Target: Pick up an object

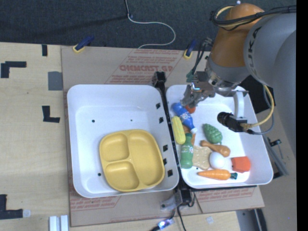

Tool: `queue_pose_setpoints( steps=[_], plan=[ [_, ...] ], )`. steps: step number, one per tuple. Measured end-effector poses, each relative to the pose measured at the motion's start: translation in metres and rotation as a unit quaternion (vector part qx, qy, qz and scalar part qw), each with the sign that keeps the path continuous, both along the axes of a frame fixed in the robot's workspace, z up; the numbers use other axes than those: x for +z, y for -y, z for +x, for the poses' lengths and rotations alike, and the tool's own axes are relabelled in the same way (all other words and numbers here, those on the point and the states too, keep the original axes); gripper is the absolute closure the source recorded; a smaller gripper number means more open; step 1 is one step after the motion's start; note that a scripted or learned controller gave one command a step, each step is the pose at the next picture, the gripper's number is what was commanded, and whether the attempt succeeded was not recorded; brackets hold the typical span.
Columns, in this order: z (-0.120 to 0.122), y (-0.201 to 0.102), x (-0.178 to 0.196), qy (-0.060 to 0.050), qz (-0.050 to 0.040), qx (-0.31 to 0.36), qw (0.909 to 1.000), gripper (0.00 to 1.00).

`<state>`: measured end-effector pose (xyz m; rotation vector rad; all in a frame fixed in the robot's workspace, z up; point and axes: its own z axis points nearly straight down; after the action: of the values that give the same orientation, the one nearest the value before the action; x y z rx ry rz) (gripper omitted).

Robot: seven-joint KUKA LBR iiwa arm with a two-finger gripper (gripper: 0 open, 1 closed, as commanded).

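The right bin (255, 143) holds several toy foods. Along its left wall lie a blue piece (179, 109), a yellow corn cob (178, 130) and a green piece (186, 157). Further right are a dark green vegetable (212, 133), a drumstick (216, 148), a white egg (219, 161), an orange-red block (241, 164) and a carrot (216, 175). My gripper (191, 100) hangs over the bin's far left corner, just above and right of the blue piece, with a small red thing (191, 109) right under it.
The left bin (86, 105) holds a yellow divided plate (131, 159) at its near side. The arm's big grey and orange body (240, 37) covers the right bin's far side. A black cable connector (230, 121) hangs over the bin's right part.
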<state>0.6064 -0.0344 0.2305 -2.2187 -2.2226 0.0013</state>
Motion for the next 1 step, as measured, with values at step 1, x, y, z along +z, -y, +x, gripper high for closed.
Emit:
queue_pose_setpoints(
  steps=[1],
  plan=[
    [-0.0016, -0.0010, -0.0160, -0.001, -0.0007, 0.000, 1.0000, 1.00]
  ],
)
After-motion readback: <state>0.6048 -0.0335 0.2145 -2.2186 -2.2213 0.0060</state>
